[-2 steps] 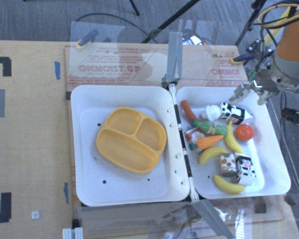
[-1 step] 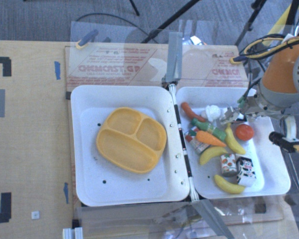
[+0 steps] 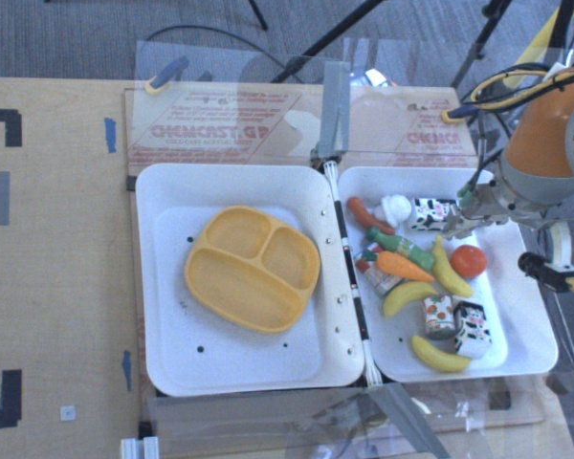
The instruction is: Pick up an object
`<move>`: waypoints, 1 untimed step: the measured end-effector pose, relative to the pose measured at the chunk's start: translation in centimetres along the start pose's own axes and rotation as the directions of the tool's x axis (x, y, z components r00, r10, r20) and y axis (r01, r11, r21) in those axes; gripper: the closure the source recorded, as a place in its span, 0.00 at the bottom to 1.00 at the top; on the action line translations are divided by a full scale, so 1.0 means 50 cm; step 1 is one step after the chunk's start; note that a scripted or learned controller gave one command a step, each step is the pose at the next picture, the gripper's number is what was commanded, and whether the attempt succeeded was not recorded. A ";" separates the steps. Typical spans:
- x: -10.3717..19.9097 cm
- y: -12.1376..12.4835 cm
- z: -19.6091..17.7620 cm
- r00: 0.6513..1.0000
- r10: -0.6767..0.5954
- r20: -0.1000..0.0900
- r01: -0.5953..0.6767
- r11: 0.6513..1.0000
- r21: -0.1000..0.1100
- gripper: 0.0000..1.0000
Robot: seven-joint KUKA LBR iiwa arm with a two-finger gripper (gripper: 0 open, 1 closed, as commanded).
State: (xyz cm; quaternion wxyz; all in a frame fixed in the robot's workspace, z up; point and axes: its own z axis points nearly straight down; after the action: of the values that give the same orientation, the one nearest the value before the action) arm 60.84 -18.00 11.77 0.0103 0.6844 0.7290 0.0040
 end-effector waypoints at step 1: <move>-0.043 0.068 -0.059 0.997 0.071 -0.007 -0.071 0.997 0.018 1.00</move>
State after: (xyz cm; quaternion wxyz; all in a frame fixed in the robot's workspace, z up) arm 64.32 -19.93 14.81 0.0016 0.7098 0.7044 0.0005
